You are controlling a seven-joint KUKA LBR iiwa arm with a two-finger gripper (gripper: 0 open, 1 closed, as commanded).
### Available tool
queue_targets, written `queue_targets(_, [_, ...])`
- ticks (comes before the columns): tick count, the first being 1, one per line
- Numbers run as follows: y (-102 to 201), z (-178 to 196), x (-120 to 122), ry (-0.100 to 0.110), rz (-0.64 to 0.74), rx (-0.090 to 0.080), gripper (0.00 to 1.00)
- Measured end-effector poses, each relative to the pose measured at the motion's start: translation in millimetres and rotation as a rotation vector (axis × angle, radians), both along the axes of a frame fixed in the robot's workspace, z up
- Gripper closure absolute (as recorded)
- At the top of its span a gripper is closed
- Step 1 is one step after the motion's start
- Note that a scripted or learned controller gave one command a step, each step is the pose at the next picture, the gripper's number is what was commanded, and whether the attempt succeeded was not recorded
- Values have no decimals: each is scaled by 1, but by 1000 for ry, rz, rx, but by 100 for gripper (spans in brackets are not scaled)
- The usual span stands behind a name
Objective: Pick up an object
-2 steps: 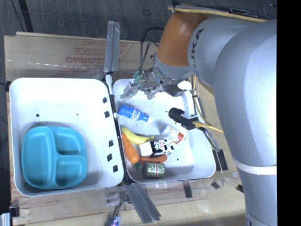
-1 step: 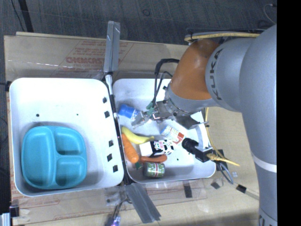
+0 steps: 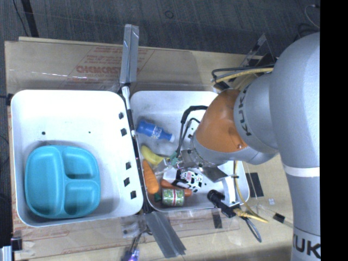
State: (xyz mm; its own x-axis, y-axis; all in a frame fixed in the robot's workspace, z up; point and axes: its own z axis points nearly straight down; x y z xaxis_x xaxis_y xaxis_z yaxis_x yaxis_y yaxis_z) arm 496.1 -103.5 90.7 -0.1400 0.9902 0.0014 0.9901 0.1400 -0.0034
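Note:
In the right bin [image 3: 163, 99] lie a blue bottle [image 3: 152, 130], a yellow piece [image 3: 151, 155], an orange carrot [image 3: 151, 177], a green can [image 3: 173, 197] and a small black-and-white patterned toy [image 3: 191, 179]. My gripper [image 3: 181, 169] is low in this bin, under the orange wrist band, right over the cluster between the yellow piece and the patterned toy. The arm's bulk covers the bin's right half and hides whatever lies below it.
The left bin [image 3: 65, 105] holds a turquoise divided plate [image 3: 63, 181] in its near half. A raised divider [image 3: 128, 121] with black clips separates the two bins. Loose tools lie on the bench at the lower right [image 3: 251, 217].

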Motion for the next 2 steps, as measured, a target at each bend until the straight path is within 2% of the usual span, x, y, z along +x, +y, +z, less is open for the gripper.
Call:
queue_targets(1, [0,10,1,0,6,0,100])
queue_targets(2, [15,102,51,-2,-4,0,100])
